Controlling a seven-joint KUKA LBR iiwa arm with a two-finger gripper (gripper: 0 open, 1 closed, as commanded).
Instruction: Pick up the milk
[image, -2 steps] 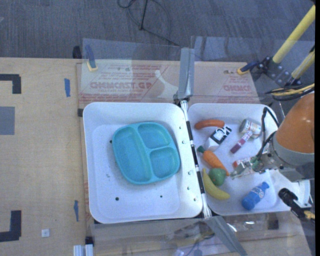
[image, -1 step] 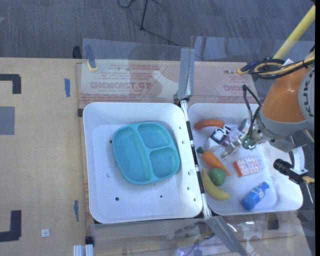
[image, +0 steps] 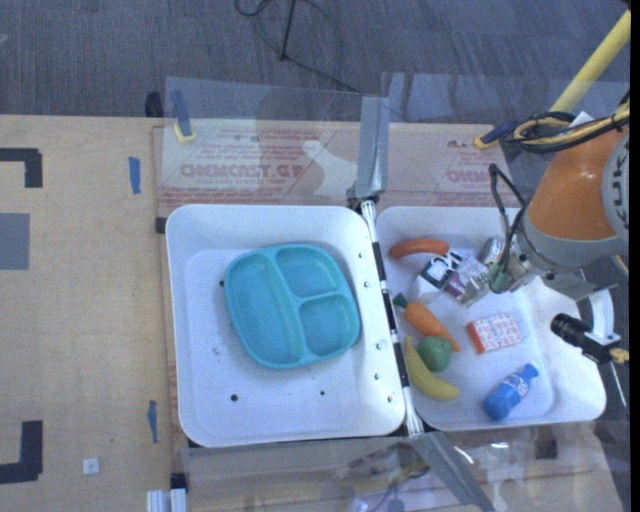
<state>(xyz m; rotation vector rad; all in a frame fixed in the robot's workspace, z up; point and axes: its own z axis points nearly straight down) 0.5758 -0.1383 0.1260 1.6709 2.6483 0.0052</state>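
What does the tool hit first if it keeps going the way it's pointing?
The tool points toward the view's left and down into the right bin. First in that line looks like the black-and-white milk carton, right at its tip. Depth is unclear from above, so contact can't be confirmed.

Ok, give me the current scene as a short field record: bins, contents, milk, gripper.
left bin: holds a blue divided plate
right bin: holds the milk carton, a sausage, a carrot, a green vegetable, a banana, an orange box, a blue bottle
milk position: upper left of the right bin, beside the sausage
gripper: low in the right bin, right next to the milk carton
grasp: cannot tell from this view
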